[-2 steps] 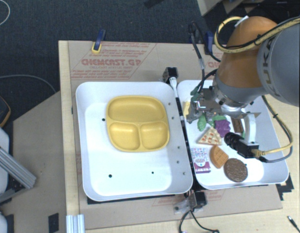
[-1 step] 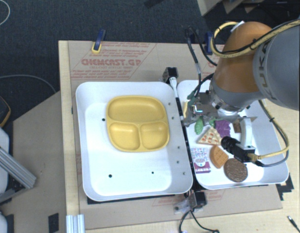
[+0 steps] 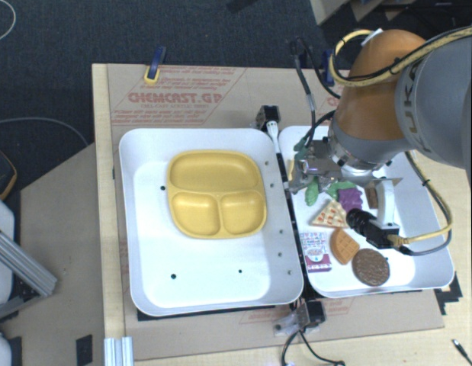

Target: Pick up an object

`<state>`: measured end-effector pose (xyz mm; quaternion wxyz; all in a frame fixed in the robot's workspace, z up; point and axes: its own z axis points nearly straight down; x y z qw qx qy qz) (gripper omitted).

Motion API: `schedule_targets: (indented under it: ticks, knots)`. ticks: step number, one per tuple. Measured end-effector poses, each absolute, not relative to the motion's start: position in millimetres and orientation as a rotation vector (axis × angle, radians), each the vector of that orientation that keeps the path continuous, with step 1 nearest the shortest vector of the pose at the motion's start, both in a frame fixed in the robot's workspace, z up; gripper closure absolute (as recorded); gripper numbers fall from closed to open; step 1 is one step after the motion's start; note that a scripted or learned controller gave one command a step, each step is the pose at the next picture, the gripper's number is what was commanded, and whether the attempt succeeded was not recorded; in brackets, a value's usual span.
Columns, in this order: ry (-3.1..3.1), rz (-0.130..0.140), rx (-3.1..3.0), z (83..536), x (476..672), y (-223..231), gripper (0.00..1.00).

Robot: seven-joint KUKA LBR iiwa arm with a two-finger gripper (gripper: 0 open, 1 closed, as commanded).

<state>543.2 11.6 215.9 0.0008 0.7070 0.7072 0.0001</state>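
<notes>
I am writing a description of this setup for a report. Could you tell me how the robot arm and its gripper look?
The arm is a thick grey cylinder ending in a rounded orange band above the wrist. Yellow and black cables loop around that band, and another yellow cable curves lower down. The gripper is a compact grey metal unit with dark parts; its fingers are too cluttered to make out.

You're looking at two glossy white plastic bins [image 3: 144, 227], a smooth yellow plastic tray [image 3: 216, 193] with a soft sheen, and a matt brown cardboard sheet [image 3: 182, 94] underneath. The arm's orange band [image 3: 380, 59] is shining glossy; its grey shell [image 3: 445, 90] is looking matt.
</notes>
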Motion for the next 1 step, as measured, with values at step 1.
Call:
schedule_targets:
  ticks: [1]
  knots:
    - [2.222, -0.002, 2.222, 215.3, 540.4, 13.0, 1.0]
